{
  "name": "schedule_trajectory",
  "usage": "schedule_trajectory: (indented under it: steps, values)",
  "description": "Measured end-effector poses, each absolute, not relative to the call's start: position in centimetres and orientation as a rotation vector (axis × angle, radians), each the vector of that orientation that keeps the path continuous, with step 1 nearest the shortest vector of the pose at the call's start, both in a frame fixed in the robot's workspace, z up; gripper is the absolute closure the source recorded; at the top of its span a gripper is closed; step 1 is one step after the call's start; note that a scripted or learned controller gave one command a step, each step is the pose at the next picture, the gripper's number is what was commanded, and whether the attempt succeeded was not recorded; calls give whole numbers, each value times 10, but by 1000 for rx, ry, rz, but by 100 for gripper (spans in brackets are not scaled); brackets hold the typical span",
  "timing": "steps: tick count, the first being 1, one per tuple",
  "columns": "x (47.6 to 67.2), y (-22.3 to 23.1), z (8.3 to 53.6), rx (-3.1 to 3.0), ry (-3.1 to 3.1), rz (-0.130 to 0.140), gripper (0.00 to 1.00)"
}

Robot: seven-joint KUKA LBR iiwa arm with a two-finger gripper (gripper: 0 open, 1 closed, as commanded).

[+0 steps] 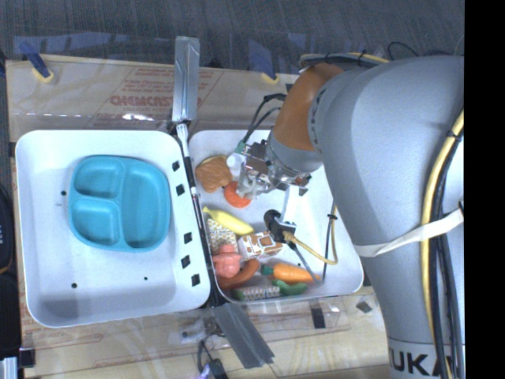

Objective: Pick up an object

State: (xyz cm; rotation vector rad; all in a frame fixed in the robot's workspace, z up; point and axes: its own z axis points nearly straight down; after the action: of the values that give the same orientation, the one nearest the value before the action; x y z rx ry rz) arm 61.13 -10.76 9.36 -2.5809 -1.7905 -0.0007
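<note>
White letters "UKA" (414, 362) show low on the grey arm (394, 156), cut off at the frame's bottom edge. A brown paper-like sheet (87, 93) lies on the tabletop behind the two bins and carries a line of red print that is too blurred to read with certainty. The left bin (47, 235) is smooth white plastic with rounded corners and holds a glossy blue plate (118, 204) split into three hollows. The right bin (213, 136) is the same white plastic and holds a crowd of toy foods along its left side and front. The arm's orange band (300, 117) sits above the wrist, and the tool (251, 181) hangs low in the back half of the right bin; whether it is wide, narrow or holding anything cannot be told. Directly below the tool lies a round red-orange piece (237, 197), seemingly touching a brown, rounded bun (211, 172) to its left. Nearer the front lies a smooth yellow banana (230, 222), and just beside it a small box (259, 246) with red and white printing too small to read. Beyond that sit a pink lump (224, 262), a brownish sausage (247, 272), an orange carrot (292, 273) tapering to the right, a green piece (293, 288) under it, and a grey meshed item (254, 292) against the front wall.
</note>
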Motion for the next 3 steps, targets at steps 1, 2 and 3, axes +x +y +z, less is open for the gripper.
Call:
schedule_trajectory:
  steps: [1,2,3]
  values:
    - [594,-136,95,-2458,-1957,-3,100]
    - [594,-136,95,-2458,-1958,-4,0]
    - [594,-136,105,-2453,-1962,-1,100]
